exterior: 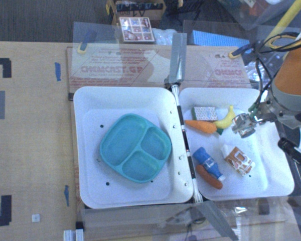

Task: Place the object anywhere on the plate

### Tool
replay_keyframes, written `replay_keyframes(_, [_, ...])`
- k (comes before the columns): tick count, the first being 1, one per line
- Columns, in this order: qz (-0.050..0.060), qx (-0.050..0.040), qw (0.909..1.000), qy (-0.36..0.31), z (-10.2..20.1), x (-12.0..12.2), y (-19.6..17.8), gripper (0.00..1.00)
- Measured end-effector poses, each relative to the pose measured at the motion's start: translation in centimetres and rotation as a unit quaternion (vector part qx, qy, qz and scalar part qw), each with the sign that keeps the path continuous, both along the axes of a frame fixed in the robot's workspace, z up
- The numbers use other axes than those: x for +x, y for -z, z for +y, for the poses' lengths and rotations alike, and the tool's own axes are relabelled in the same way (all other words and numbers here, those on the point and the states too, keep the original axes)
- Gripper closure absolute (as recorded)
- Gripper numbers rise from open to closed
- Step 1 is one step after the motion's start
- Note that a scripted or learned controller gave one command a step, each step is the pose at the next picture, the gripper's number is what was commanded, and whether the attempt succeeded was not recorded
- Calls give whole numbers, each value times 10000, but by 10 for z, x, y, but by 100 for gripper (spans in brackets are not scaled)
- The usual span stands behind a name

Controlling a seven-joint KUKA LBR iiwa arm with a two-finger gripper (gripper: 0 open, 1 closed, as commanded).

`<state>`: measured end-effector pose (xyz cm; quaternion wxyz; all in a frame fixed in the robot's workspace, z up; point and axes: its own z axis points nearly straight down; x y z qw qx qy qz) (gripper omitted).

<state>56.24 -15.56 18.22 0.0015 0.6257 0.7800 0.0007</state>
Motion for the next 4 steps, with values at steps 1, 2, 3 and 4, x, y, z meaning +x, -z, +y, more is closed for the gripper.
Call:
replay_keyframes(1, [29, 9, 9986, 534, 78, -31, -2, 100])
replay_keyframes(2, [8, 3, 9996, 276, 149, 7, -2, 100])
replay_keyframes(3, [15, 4, 9987, 502, 208, 1, -2, 100])
replay_keyframes(4, [13, 3, 9987, 502, 208, 2, -2, 0])
